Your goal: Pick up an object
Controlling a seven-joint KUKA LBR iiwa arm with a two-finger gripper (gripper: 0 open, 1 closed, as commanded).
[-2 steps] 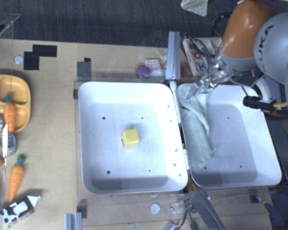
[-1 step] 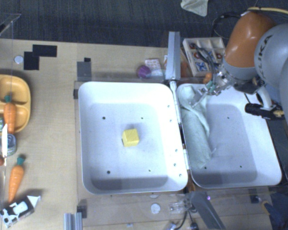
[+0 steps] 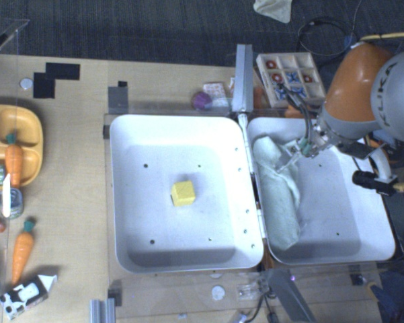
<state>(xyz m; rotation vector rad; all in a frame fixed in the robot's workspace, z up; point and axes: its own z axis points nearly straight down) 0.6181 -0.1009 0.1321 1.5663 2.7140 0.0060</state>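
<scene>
Gripper (image 3: 308,145) low in right bin (image 3: 363,241), touching pale rolled cloth (image 3: 277,190); grip state cannot be told. Yellow block (image 3: 183,193) sits mid left bin (image 3: 134,247).

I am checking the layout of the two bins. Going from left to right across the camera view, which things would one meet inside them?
Yellow block in the left bin → white rolled cloth in the right bin → gripper.

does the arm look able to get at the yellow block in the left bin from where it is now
Probably yes. The yellow block lies alone in the open middle of the left bin, with nothing over it. The hand is above the right bin by a white towel, so it must cross the divider first.
</scene>
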